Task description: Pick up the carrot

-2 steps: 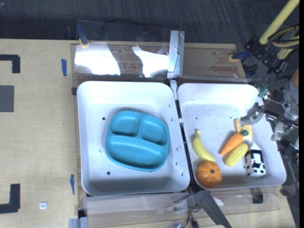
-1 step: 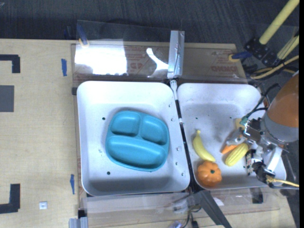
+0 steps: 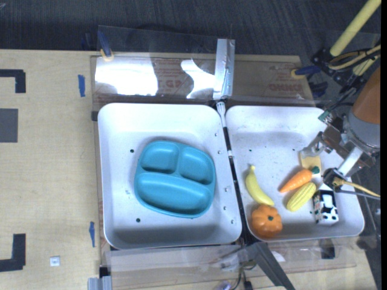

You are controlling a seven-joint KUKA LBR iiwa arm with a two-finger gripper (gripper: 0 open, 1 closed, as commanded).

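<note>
The orange carrot (image 3: 295,180) lies tilted in the right bin (image 3: 272,128), its tip pointing down-left and its green top to the upper right. A yellow corn cob (image 3: 300,196) lies right against its lower side. My gripper (image 3: 336,159) hangs over the right edge of that bin, just right of the carrot's top end and a little above it. No object shows in the gripper.
A banana (image 3: 257,187) and a round orange fruit (image 3: 266,220) lie left of the carrot. A pale cheese wedge (image 3: 310,161) sits above it and a black-and-white cow toy (image 3: 325,208) to its lower right. The left bin (image 3: 115,162) holds a blue divided plate (image 3: 175,177).
</note>
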